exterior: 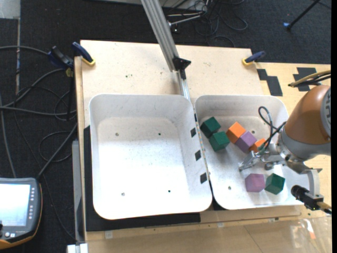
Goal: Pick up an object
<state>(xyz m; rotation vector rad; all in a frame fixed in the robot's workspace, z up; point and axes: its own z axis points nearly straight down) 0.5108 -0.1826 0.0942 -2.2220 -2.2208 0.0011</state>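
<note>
— What's around the bench [158, 67]?
— Black floor, cables, a pendant [18, 210] at its left edge.
— And the gripper [255, 162]?
— Over the right bin [224, 196], among blocks [255, 182]; its opening, I cannot tell.

Claw [254, 162] low in right bin [231, 202], among blocks [238, 137]

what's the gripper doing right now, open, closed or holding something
gripper: down in the right bin among the blocks; cannot be told whether open or closed, nothing visibly held.
</note>
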